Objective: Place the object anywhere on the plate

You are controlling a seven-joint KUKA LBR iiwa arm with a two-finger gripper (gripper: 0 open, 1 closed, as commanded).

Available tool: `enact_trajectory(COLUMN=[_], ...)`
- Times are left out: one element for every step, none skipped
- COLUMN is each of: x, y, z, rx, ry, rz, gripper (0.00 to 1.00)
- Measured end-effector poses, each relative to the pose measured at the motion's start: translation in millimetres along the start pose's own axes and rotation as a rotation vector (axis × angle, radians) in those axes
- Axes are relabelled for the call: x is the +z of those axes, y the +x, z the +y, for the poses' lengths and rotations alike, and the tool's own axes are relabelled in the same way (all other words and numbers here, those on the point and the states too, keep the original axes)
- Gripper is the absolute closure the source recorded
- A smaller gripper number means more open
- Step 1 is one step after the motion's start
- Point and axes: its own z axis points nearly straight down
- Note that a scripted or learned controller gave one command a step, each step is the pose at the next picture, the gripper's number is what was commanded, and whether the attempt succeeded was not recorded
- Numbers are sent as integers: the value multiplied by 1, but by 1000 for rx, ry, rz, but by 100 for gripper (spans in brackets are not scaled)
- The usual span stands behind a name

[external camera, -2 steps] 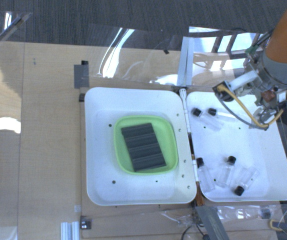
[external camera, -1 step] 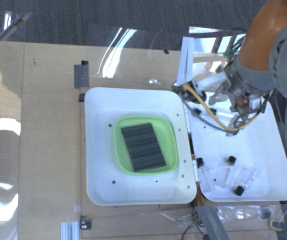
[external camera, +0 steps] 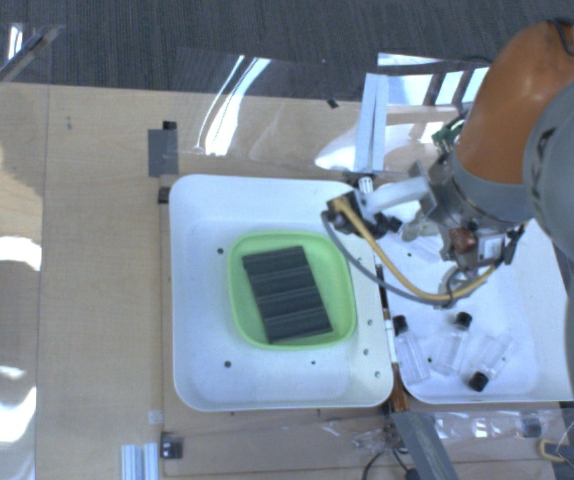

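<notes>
A green square plate sits in the middle of the left white bin. A dark grey ribbed rectangular object lies flat on the plate, slightly turned. My gripper hangs over the right bin, well to the right of the plate, below the orange band of the arm. Nothing shows under it. Yellow and black cables loop from the wrist across the divide between the bins.
Several small clear vials with black caps lie in the front of the right bin. A white upright bracket stands behind the bins. A grey block sits on the wooden bench at the back left.
</notes>
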Motion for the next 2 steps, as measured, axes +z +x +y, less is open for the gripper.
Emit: enact_trajectory(x=[-3,23], y=[-15,-27], z=[74,128], rx=[-61,-18], ry=[-2,1], rz=[-3,-8], gripper=[0,0])
